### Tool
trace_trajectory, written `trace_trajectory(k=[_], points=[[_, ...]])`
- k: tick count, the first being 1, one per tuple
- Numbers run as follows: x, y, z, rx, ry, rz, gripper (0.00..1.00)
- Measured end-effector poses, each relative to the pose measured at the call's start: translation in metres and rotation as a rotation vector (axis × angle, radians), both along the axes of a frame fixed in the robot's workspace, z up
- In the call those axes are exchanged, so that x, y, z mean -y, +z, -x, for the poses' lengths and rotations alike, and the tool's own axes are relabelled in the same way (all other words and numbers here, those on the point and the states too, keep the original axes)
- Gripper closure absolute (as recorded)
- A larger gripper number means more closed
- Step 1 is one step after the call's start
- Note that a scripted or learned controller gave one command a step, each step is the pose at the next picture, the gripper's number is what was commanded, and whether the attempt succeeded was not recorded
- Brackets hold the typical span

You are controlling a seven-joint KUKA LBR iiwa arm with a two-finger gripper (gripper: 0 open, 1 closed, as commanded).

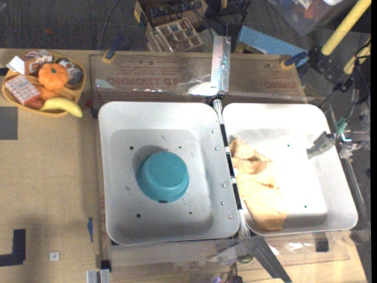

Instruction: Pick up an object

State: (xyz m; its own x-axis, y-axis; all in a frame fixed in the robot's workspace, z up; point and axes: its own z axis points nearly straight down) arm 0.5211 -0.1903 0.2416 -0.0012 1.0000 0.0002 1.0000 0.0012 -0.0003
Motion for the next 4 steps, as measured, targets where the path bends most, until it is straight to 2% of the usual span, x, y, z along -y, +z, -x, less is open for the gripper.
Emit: trace_trajectory(k=[1,2,3,4], points=[[0.0,0.0,0.0,0.0,0.0,0.0,0.0],[-0.067,-0.074,-0.001,0.0,0.062,0.0,0.0],[-0.081,-0.148,-0.036,0.014,0.125,0.002,0.0],[-0.042,-0.147,-0.076,0.02,0.127,0.004,0.0]])
